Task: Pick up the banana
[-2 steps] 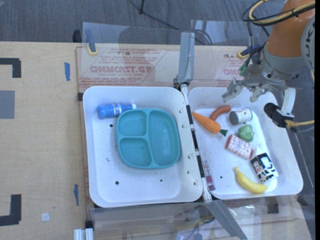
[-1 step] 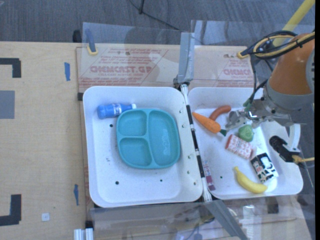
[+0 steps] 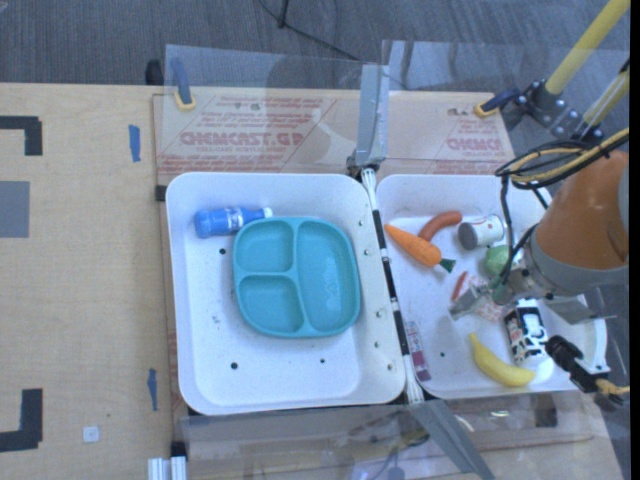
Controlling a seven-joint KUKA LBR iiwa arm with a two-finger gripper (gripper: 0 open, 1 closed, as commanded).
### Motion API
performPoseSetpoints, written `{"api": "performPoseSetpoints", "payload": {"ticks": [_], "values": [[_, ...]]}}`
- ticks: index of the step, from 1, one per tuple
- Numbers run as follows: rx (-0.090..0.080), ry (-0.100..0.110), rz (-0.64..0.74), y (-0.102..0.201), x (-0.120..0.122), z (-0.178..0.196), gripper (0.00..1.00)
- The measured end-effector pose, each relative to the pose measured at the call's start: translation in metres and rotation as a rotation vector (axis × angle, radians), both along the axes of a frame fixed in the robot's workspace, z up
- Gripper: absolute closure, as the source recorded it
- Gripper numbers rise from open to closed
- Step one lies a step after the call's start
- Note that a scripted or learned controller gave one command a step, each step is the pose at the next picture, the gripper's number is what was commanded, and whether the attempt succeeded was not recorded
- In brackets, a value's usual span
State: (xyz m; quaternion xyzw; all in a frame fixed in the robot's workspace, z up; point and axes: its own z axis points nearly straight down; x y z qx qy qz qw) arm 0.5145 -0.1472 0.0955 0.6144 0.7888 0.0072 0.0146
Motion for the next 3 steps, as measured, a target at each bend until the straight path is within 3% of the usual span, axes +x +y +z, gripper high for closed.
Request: {"api": "performPoseSetpoints", "payload": {"ticks": [1, 2, 3], "values": [[-0.023, -0.005, 0.389, 0.011, -0.024, 0.002, 0.00], [-0.028, -0.014, 0.384, 0.008, -0.021, 0.013, 1.00], [-0.027, -0.012, 0.384, 0.008, -0.022, 0.012, 0.00]]}}
